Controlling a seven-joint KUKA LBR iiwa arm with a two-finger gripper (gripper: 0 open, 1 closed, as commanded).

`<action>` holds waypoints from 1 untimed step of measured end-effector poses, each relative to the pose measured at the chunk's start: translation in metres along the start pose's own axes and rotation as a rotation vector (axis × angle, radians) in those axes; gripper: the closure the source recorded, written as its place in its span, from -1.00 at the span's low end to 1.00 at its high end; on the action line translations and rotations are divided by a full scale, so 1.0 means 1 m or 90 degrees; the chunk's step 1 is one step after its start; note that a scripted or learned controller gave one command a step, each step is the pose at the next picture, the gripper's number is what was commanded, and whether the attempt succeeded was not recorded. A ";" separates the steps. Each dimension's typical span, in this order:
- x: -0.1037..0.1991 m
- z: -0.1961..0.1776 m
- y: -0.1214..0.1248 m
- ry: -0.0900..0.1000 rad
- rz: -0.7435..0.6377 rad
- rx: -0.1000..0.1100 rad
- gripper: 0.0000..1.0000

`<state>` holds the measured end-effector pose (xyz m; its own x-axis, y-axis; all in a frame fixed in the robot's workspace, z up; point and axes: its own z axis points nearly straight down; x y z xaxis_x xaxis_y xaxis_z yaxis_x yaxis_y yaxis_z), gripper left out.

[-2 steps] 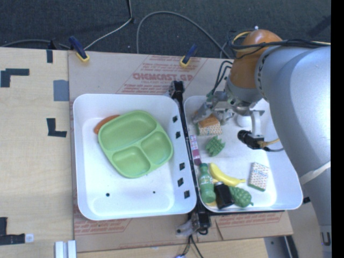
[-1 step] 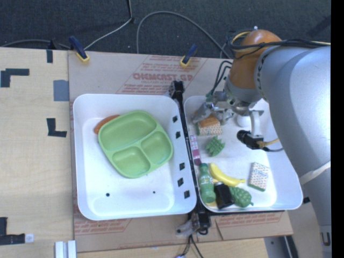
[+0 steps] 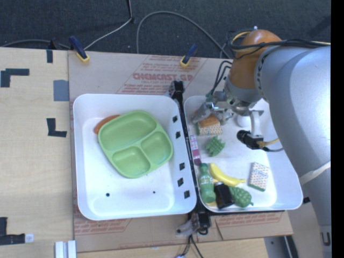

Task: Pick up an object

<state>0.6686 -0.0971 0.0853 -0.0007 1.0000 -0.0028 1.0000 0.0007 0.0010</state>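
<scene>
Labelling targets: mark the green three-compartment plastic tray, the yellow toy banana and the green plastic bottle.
green three-compartment plastic tray (image 3: 135,143): camera view, divider ridge at its centre.
yellow toy banana (image 3: 224,176): camera view, middle of its curve.
green plastic bottle (image 3: 206,183): camera view, mid-body.

- The claw (image 3: 210,113) hangs low over the right bin (image 3: 279,198), near its top left corner.
- A tan block (image 3: 209,126) sits right under the claw, touching it.
- A small green toy (image 3: 215,146) lies just below that.
- A banana (image 3: 226,176) and a green bottle (image 3: 206,183) lie further down.
- Far left of the claw, a green plate (image 3: 135,143) rests in the left bin (image 3: 86,187).
</scene>
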 end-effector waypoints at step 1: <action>0.002 0.000 0.000 0.000 0.000 0.000 -1.00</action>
<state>0.6686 -0.0956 0.0852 -0.0003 1.0000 -0.0029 1.0000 0.0003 0.0013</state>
